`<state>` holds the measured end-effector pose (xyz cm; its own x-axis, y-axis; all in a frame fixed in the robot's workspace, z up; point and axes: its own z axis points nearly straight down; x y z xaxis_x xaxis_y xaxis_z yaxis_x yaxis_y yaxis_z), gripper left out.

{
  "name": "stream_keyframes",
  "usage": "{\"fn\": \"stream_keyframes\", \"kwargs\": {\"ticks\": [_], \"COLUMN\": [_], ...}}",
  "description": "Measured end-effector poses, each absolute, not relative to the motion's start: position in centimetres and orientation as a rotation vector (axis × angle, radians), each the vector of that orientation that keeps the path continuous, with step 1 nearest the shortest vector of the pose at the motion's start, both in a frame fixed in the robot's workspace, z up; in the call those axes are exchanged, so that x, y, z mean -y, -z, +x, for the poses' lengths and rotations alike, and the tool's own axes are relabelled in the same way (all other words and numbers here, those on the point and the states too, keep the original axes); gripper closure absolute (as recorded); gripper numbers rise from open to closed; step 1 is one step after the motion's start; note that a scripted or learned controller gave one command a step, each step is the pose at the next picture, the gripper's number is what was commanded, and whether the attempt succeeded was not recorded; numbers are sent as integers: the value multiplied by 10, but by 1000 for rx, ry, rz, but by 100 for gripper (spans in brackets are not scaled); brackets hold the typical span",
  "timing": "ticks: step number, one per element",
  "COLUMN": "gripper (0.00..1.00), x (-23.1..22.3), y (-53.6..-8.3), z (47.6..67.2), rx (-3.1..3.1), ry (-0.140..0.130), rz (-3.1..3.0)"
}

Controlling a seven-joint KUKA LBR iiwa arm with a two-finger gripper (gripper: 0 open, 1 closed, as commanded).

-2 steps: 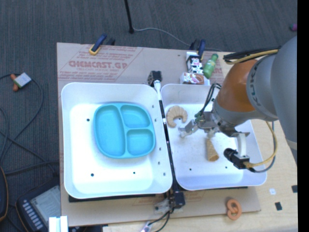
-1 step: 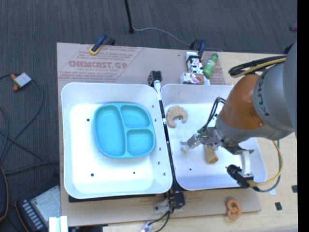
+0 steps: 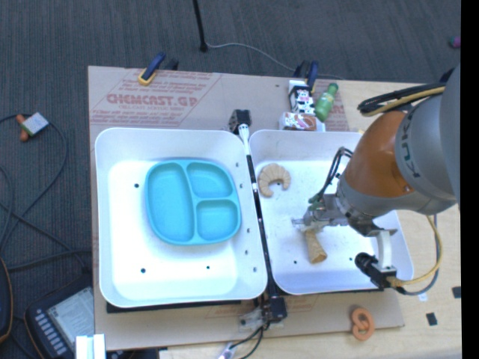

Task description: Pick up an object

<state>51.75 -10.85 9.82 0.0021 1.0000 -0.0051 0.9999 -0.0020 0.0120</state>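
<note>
Two white bins side by side on a cardboard-covered bench. In the left bin (image 3: 120, 223), a blue divided plate (image 3: 193, 202), lying flat near the middle. In the right bin (image 3: 299, 279), two small tan things: a curved croissant-shaped piece (image 3: 273, 179) near the upper left corner, and a stubby cone-shaped piece (image 3: 315, 247) lower down, toward the middle, well apart from the croissant.

Grey arm with orange band (image 3: 378, 167) reaching in from the right, bent down over the right bin. Gripper (image 3: 320, 219) low over the bin floor, right at the upper end of the cone, touching it or just above it; too small and too shadowed to say which. Cannot tell whether the gripper stands wide or narrow, nor whether anything sits gripped. Cone apparently resting on the bin floor, tilted slightly, narrow end toward the gripper.

Judged step: the approach and grasp on the cone, with the lift not yet made. Probably early to middle of the task, since the cone seems to lie on the floor of the bin.

Next move, as a guess: a firm close across the narrow end of the cone, then a straight lift clear of the bin floor. Likely risks: a grip too near the tip, letting the tapered shape slip out or swing downward, or a close landing beside the piece and merely pushing it.

Outside the bins, a green bottle (image 3: 325, 102) beyond the far rim of the right bin and a small orange ring (image 3: 362, 323) on the near edge of the bench.
</note>
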Motion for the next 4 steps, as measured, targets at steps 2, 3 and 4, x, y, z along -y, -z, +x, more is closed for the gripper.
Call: {"fn": "stream_keyframes", "kwargs": {"ticks": [2, 3, 4], "gripper": [0, 0, 0], "x": [38, 38, 38], "y": [-211, -211, -211], "z": [526, 526, 526], "rx": [-2223, -2223, -2223], "ry": [0, 0, 0], "rz": [2220, 2220, 2220]}}
